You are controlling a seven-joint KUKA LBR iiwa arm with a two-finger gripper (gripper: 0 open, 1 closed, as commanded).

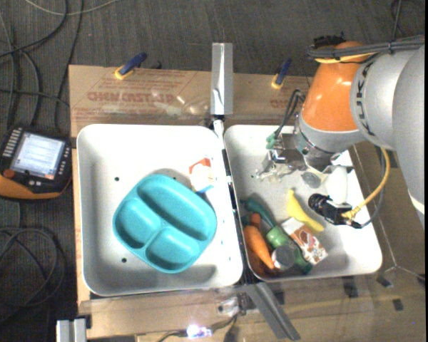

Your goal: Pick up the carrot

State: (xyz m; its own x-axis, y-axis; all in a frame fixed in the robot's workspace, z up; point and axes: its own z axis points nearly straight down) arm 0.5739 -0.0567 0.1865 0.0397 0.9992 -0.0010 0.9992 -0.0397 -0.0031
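Note:
The carrot (257, 246) is orange and lies at the front left of the right bin (367, 251), pointing toward the front edge. It rests against a green object (277, 235) and a dark round one (286, 257). My gripper (269, 167) hangs over the back left of the same bin, well behind the carrot and apart from it. It is open with nothing between its fingers. The arm's orange band (328, 105) sits above it.
Beside the carrot lie a yellow banana (300, 211), a red and white carton (309, 244), a dark teal item (257, 209) and a white object (337, 184). The left bin (93, 191) holds a teal divided plate (165, 223) and a small red and white packet (202, 174).

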